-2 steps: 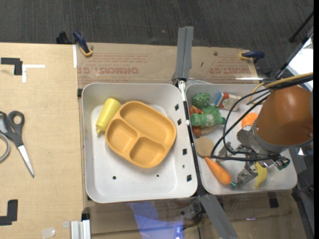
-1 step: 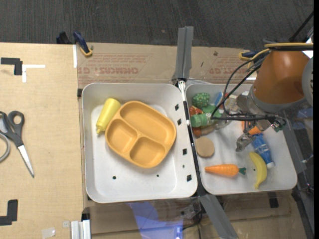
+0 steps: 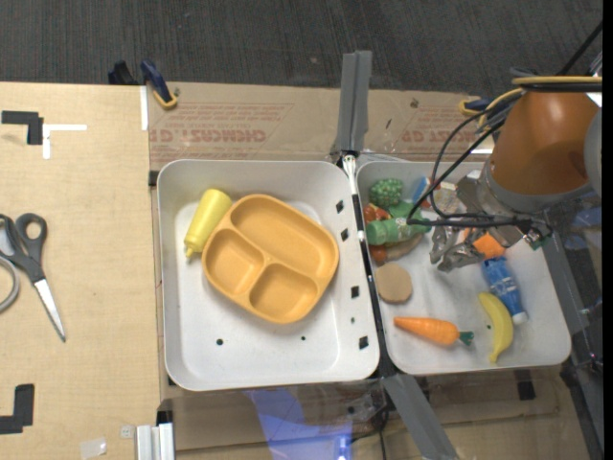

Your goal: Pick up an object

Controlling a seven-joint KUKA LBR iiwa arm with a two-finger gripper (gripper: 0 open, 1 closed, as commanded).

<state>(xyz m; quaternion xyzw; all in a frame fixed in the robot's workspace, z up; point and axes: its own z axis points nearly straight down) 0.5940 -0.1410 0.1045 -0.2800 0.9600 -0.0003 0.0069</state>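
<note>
The right bin (image 3: 460, 364) holds a green broccoli-like toy (image 3: 387, 191), a green bottle (image 3: 388, 230) lying on a brown item, a round tan disc (image 3: 393, 283), a carrot (image 3: 428, 329), a banana (image 3: 497, 324), a blue bottle (image 3: 505, 288) and a small orange piece (image 3: 488, 245). My gripper (image 3: 452, 250) hangs low over the middle of this bin, just left of the orange piece and above the blue bottle. The arm's orange band (image 3: 541, 142) hides the bin's back right corner. Nothing is visibly held.
The left bin (image 3: 259, 353) holds an orange divided plate (image 3: 270, 257) and a yellow bottle (image 3: 206, 220) at its upper left. Scissors (image 3: 34, 266) lie on the bench far left. Cables (image 3: 450, 161) run over the right bin's back edge.
</note>
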